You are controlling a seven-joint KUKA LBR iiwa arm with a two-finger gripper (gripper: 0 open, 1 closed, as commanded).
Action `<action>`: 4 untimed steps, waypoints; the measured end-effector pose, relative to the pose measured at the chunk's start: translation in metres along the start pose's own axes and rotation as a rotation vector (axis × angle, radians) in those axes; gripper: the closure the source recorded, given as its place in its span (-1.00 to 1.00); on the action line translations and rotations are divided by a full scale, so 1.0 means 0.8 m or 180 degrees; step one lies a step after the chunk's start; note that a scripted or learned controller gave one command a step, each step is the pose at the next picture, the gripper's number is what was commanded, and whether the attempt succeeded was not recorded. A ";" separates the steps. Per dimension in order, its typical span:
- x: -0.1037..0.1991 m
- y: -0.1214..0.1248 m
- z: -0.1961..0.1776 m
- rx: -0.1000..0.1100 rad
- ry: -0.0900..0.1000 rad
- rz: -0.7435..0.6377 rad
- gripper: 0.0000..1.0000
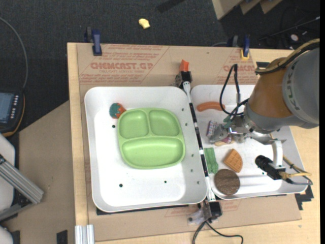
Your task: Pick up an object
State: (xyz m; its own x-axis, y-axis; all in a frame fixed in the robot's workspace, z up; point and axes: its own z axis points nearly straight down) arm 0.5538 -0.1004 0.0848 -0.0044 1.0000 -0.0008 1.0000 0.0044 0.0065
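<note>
Camera view: we count 2 white bins, 1 plate and 5 loose items. Left bin (101,179) holds the green 3-compartment plate (151,138) at its centre, with 1 red-and-teal ball (117,110) at the plate's far-left corner. Right bin (254,185) holds 1 orange sausage-shaped piece (207,106) near its far edge, 1 green strip (210,161) along its left edge, 1 brown disc (226,182) in its near-left corner, and 1 orange wedge (233,160) beside the disc. Gripper (221,132) sits low over this bin, near the wedge. We cannot tell its state.

Arm (307,85): grey, rounded casing.
Band (271,95): orange, wrapped above the wrist.
Cable (227,88): black, looped.
Claw (219,132): silvery metal.
</note>
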 end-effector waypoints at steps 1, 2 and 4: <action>-0.075 0.148 -0.038 -0.0031 -0.0019 0.0008 -1.00; -0.024 0.144 -0.004 -0.0003 -0.0009 0.0009 -1.00; -0.022 0.147 -0.020 -0.0025 0.0000 0.0009 -1.00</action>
State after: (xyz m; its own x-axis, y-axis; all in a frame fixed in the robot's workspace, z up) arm 0.6711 -0.1178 0.1018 -0.0015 1.0000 -0.0008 0.9999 0.0015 0.0143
